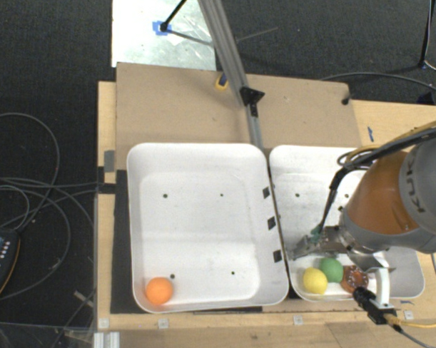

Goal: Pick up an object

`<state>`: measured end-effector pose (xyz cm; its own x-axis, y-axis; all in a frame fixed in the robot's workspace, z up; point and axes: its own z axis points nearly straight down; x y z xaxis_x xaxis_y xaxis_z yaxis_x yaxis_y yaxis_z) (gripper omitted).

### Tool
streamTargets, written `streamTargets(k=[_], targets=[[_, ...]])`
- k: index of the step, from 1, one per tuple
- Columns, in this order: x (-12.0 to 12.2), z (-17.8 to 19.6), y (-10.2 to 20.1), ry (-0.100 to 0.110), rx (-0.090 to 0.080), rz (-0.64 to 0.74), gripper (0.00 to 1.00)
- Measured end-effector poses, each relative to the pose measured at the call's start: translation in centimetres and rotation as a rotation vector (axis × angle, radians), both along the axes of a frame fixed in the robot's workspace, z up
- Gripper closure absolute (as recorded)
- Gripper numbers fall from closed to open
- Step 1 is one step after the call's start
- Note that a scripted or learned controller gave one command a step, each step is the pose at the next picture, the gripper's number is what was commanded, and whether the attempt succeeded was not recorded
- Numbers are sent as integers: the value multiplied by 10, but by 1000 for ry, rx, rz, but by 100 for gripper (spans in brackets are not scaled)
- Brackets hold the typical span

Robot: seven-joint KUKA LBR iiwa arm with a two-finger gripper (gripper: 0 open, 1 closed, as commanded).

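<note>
Where the grey arm with its orange band reaches in from the right, the claw hangs low over the near part of the right bin. It is partly hidden under the wrist, so I cannot tell whether it is open or closed, and nothing can be seen gripped in it.

Just near of the claw, a green ball and a yellow ball lie side by side against the bin's near wall. They seem to touch, with the yellow one to the left. A small reddish-brown thing sits just right of the green ball; it is too small to make out.

The left bin lies alongside, its right rim against the right bin. An orange ball rests alone in its near left corner, well apart from the claw.

Both bins sit on a brown tabletop. A slanted metal pole comes down from the far side toward the seam between the bins. Black cables trail over the dark floor to the left.
</note>
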<state>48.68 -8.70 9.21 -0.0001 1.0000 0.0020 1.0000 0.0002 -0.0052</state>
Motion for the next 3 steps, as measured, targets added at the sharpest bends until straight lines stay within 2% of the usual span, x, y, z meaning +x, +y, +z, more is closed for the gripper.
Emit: streamTargets(k=[1,3], targets=[[2,13,-1,-7,-1,-1,100],[15,105,7,-13,-3,6,100]])
